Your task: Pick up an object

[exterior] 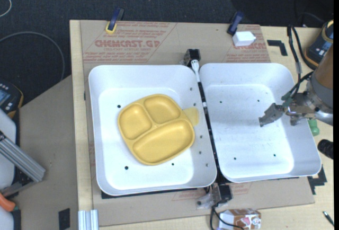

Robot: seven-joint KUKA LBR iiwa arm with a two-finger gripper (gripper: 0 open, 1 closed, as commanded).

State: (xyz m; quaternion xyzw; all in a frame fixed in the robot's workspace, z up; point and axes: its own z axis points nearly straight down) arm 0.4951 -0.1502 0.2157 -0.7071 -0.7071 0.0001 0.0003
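Camera view is showing us a yellow divided plate [156, 129] lying flat in the left bin [100, 133]. We are judging it light, stiff and slick, best pinched at its rim. Our gripper [271, 115] is hovering over the right bin [249, 165], fingers apart, holding nothing.

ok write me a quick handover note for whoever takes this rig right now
End effector: over the right bin, near its right side, holding nothing that can be seen.
Yellow divided plate: lies flat in the left bin, its tab toward the wall between the bins.
Done: nothing picked up yet.
Left: bring the arm across to the left bin, grasp the plate, probably by its rim or tab, and lift it.
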